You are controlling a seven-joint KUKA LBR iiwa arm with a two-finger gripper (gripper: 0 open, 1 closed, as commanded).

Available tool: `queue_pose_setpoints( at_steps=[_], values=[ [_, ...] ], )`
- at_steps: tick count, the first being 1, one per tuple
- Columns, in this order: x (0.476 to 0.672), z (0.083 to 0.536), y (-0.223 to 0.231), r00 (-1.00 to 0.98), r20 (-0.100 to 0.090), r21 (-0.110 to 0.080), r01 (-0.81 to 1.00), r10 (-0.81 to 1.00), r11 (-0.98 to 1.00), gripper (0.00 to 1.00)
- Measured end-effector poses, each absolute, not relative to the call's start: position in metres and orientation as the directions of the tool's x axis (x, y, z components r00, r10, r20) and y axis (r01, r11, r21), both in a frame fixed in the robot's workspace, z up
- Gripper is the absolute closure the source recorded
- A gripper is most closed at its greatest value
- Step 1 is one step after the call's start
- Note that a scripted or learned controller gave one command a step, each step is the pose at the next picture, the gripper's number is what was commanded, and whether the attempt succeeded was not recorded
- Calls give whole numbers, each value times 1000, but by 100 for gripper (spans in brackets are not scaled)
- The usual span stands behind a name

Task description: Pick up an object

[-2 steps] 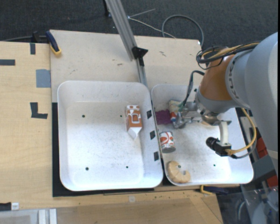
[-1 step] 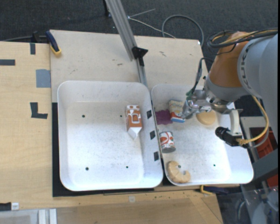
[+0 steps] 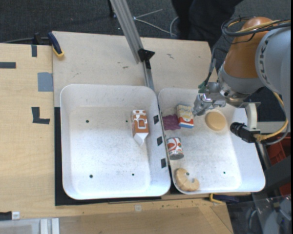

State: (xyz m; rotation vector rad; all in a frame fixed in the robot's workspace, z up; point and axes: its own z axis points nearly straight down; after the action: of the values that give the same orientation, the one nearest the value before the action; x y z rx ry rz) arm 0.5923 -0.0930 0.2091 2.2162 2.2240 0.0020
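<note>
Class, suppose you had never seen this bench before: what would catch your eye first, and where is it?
First the big grey arm with its orange band, reaching in from the right, its gripper over the right bin beside a small carton. Next, the orange-and-white carton lying alone in the left bin.

the desk (image 3: 19, 145) looks like pale wood, matt, with a fine grain. both bins, the left bin (image 3: 107, 189) and the right bin (image 3: 244, 179), look like smooth white plastic, speckled with small dark dots. the carton (image 3: 139, 126) seems printed cardboard. the can (image 3: 175, 148) looks like shiny metal. the arm (image 3: 273, 57) has smooth grey and glossy orange shells.
</note>
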Motion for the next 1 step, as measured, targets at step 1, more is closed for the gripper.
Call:
queue_pose_setpoints(
  at_steps=[1],
  values=[
    [587, 254, -88, -3, -1, 2, 1000, 1000, 3, 100]
  ],
)
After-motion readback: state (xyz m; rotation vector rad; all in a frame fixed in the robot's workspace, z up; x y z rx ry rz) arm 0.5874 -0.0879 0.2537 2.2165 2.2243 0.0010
